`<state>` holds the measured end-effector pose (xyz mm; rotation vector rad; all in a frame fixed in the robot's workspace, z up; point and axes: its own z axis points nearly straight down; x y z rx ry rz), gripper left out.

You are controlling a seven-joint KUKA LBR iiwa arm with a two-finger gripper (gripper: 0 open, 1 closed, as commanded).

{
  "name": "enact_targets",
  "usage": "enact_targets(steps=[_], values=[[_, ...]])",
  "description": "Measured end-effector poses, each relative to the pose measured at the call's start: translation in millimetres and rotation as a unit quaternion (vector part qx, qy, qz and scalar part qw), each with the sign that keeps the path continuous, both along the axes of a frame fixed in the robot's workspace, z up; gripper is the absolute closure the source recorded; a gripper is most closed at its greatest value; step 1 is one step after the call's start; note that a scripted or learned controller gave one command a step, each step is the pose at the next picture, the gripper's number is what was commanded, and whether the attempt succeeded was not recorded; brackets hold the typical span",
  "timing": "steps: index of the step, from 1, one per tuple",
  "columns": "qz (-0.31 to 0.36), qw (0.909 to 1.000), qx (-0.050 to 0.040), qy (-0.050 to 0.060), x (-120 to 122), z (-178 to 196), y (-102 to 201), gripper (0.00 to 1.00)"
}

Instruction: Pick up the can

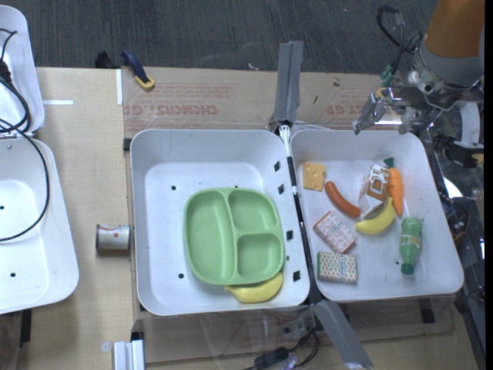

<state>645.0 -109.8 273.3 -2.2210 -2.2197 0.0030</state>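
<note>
Bins: two, white, side by side on the bench. Left bin (154, 206) has one green divided plate (233, 236) with three compartments, plus one yellow banana (256, 290) poking out from under the plate's near edge. Right bin (439, 276) holds eight items by my count: one cheese wedge (313, 176), one sausage (342, 199), one carrot (395, 190), one small carton (377, 183) touching the carrot, one second banana (377, 220) just below that carton, one green bottle (410, 243) lying near the right wall, and two flat printed packets, a reddish packet (335, 231) and a greenish packet (337, 267) just under it.

Can (112, 238): one, lying on its side on the bare bench, outside both bins, just left of the left bin's outer wall. Well apart from the arm.

Arm (454, 29) enters at top right, orange band visible. Gripper (380, 108) hangs over the far rim of the right bin, nothing between the fingers, and they look spread apart, though small and cluttered by cables, so low confidence.

Extras: one blue-and-yellow clamp (137, 70) on the cardboard at the back, one black cable (23, 129) looping over the white fixture at far left.
</note>
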Motion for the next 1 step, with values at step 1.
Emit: enact_targets(steps=[1], values=[[-0.009, 1.0, -0.0003, -0.001, -22.7, -149.4, 7.5, 0.0]])
